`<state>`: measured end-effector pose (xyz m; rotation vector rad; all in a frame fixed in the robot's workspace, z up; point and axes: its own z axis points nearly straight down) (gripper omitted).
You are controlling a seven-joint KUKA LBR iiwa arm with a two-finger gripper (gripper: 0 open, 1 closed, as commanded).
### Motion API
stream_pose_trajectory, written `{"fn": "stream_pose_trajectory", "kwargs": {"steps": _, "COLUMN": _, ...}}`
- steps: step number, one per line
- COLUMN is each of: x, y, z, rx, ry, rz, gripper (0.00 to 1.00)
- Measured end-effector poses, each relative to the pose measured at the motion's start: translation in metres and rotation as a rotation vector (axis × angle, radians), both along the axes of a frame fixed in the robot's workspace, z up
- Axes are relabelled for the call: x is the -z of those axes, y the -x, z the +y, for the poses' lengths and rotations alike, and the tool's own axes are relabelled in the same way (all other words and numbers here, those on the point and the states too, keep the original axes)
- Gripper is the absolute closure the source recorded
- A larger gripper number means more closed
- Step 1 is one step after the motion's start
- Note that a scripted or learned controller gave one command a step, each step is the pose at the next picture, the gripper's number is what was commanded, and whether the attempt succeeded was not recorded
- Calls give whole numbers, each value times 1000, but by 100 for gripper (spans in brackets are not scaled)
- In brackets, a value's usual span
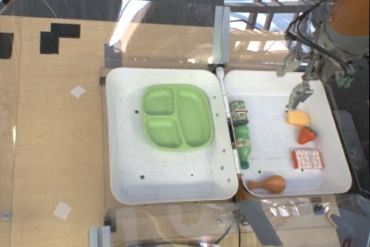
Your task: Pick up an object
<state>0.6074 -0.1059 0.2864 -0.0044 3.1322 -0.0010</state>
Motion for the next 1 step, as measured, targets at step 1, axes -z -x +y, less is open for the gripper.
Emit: {"fn": "stream_pose_trajectory", "kwargs": {"steps": 1, "x": 84, "y": 69, "z": -78, "rx": 51, "ry": 1, "rz": 8, "gripper": 0}}
